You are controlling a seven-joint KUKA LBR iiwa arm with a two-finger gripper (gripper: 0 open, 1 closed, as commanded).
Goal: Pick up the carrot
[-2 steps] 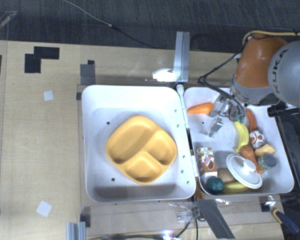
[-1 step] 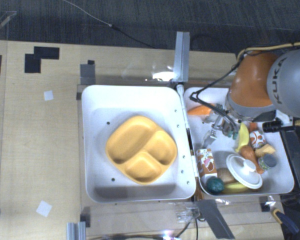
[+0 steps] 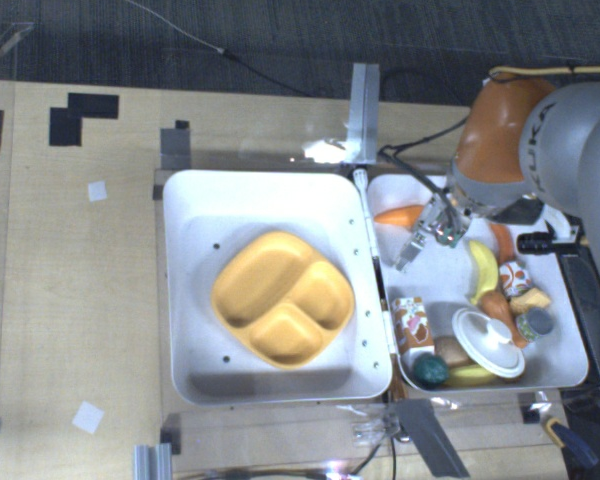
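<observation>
The carrot (image 3: pixel 398 215) lies in the right bin (image 3: pixel 570 373), at its upper left part, near the wall between the bins. The pincer (image 3: pixel 420 240) hangs just beside the carrot, slightly below it. Whether it is released or clenched, I cannot tell.

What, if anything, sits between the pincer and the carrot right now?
Nothing visible. The pincer hangs just right of the carrot in the right bin, with only bare bin floor between them. The banana lies on the pincer's far side.
</observation>
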